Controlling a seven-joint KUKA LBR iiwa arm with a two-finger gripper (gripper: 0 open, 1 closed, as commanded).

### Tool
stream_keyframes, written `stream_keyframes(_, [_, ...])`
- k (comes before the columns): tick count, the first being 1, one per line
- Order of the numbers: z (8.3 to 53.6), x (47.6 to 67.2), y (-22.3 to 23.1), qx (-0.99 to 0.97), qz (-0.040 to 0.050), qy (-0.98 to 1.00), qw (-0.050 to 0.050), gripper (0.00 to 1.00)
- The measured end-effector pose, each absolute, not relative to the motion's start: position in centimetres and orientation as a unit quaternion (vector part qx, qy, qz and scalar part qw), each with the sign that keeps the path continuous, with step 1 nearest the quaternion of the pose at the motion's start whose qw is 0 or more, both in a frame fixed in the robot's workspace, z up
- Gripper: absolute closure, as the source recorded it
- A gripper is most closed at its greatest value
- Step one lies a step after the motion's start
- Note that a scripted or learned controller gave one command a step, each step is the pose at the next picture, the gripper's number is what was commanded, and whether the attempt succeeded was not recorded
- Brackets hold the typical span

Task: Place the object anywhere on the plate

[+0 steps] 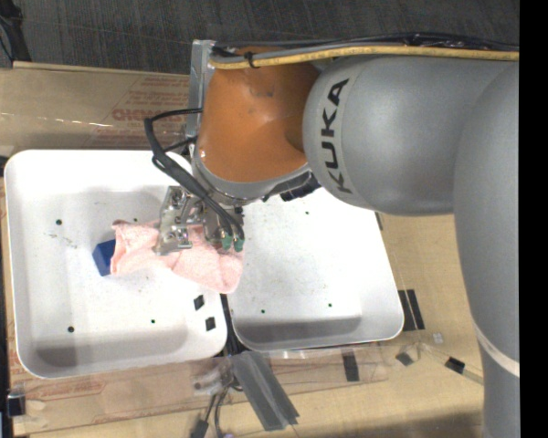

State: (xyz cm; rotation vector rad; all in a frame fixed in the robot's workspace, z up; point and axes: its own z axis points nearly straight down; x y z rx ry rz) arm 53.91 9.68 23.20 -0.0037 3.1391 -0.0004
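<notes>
Two shallow white bins sit side by side, and we see the gripper [184,231] low over the left bin [36,245], near its right wall. A pink cloth [201,263] lies bunched beneath it, spreading from a small blue object [102,256] at its left end across to the divide between the bins, with one corner draped over the rim. We cannot tell whether the metal fingers are apart or closed, nor whether any cloth sits between them, since the wrist and cables crowd that spot. We judge this to be the pick step, not yet the carry. We cannot make out a separate plate; the right bin [320,272] is the likely target side. The next move calls for a firm pinch on the fabric, then a lift high enough to clear the rim.
</notes>
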Motion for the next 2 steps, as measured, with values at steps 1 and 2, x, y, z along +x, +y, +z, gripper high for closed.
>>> stream_keyframes(1, [23.24, 53.44, 14.89, -0.004, -0.0001, 1.0, 0.001, 1.0])
stream_keyframes(2, [23.26, 53.45, 14.88, -0.004, 0.0, 1.0, 0.001, 0.0])
